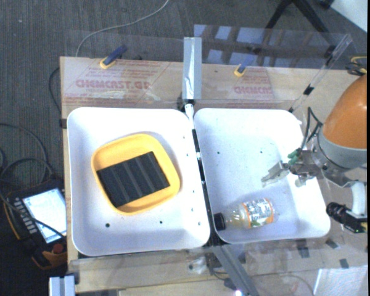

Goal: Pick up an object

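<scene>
- Lying on its side, the bottle (248,214) rests near the front wall of our right bin (246,134), cap toward the divider.
- Our hand (282,170) hovers above and behind it, fingers spread, holding nothing.
- Open floor surrounds the bottle; the front wall crowds one side.
- The yellow tray (135,173) sits in the left bin (80,128).
</scene>
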You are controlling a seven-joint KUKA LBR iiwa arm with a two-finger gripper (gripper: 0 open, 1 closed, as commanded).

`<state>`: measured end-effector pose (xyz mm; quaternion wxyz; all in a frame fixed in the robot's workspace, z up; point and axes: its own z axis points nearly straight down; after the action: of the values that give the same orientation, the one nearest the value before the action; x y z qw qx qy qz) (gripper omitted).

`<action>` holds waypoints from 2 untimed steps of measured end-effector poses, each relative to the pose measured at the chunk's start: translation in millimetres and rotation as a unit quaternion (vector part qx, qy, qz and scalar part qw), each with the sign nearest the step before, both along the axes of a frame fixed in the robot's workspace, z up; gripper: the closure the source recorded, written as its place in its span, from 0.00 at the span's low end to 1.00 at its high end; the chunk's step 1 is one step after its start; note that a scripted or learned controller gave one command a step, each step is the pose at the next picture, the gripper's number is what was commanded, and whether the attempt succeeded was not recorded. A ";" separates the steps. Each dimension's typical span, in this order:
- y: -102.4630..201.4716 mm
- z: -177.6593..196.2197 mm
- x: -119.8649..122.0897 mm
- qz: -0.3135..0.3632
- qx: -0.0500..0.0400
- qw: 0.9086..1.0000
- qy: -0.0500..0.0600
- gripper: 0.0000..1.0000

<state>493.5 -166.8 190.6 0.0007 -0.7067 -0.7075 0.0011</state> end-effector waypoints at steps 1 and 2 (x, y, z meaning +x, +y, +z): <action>12.2 -98.5 -4.8 0.064 -0.002 0.998 -0.009 0.00; 35.4 -90.1 0.6 -0.023 0.001 1.000 -0.001 0.00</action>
<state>494.1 -131.4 100.5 0.0009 -0.7229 -0.6910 0.0000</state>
